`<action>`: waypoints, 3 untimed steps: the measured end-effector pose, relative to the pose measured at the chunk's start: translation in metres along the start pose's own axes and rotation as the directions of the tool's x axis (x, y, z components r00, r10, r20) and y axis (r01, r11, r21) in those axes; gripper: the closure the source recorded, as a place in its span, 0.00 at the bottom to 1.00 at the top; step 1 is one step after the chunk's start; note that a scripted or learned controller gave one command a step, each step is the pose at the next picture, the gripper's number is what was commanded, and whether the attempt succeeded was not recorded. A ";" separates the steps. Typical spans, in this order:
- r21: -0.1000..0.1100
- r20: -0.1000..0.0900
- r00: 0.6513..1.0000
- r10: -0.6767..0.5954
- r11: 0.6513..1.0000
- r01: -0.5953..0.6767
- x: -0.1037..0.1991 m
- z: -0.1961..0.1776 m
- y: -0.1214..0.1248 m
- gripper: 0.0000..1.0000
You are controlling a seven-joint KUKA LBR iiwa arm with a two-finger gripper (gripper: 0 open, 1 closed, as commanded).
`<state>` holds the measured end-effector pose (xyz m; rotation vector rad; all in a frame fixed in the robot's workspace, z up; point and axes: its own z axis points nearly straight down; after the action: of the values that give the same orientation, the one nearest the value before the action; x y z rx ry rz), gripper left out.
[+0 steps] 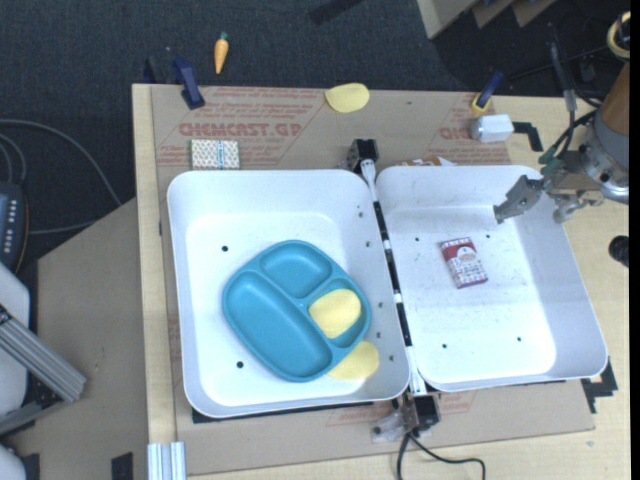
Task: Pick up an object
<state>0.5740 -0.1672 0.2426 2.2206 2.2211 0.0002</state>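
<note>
The bench [250, 118], a tan board with red lettering, fills most of the view and carries two shallow white bins side by side. The left bin [200, 228] sits toward 9 o'clock and holds a blue divided plate [275, 313] lying flat near its middle. A yellow chip-shaped piece [336, 311] rests in the plate's compartment at its 3 o'clock side, and a second yellow piece [356, 362] lies on the bin floor just beside the plate's rim at 5 o'clock, touching or nearly touching it. The right bin [530, 318] sits toward 3 o'clock; a small red and white box [463, 263] lies flat on its floor, a little up and left of the bin's middle, alone. The arm [610, 138] comes in at 2 o'clock, and its gripper [540, 196] hangs over the bin's upper right part, up and to the right of the box and apart from it, with nothing between its fingers; whether they are spread or pressed together cannot be told. On the board at 12 o'clock lies another yellow piece [347, 97], with a small patterned packet [215, 153] toward 11 o'clock and an orange carrot-shaped toy [221, 53] on the dark floor beyond the board.
</note>
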 end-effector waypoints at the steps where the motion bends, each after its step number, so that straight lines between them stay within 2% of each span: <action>1: 0.004 -0.002 1.000 0.000 1.000 0.000 0.028 0.116 0.033 0.00; 2: 0.004 -0.002 1.000 0.001 1.000 -0.001 0.041 0.159 0.021 0.00; 3: 0.001 -0.001 1.000 0.001 1.000 -0.001 0.041 0.148 0.022 1.00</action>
<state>0.5962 -0.1265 0.0946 2.2228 2.2213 0.0008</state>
